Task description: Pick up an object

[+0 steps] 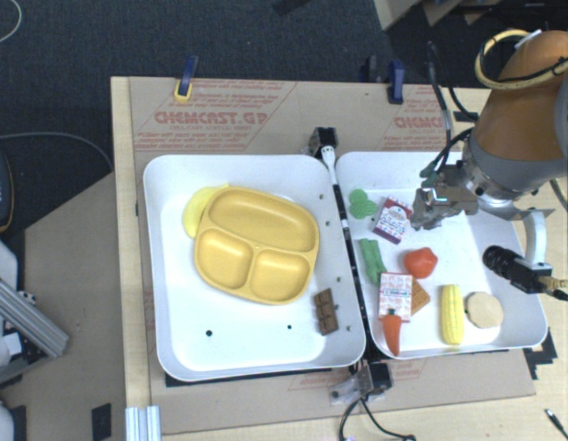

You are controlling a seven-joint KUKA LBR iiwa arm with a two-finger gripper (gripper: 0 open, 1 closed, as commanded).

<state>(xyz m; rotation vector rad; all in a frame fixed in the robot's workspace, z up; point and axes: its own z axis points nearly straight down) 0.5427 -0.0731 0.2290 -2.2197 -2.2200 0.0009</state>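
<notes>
Camera view: left bin (164, 274) holds yellow tray (255, 243), chocolate bar (326, 310) near its right wall. Right bin (523, 324): carrot (392, 331), tomato (420, 262), corn (450, 314) all lying loose. Gripper (431, 207) low over back half, above red packet (391, 220); can't tell its state. Nothing lifted; pick not done.

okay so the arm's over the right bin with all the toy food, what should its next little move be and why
Probably a short straight descent. The gripper sits over the right bin, just beside the small red-and-white packet, with nothing visibly between its fingers. The red tomato lies just below it in the view. Lowering onto the packet looks like the shortest route to a grasp.
</notes>
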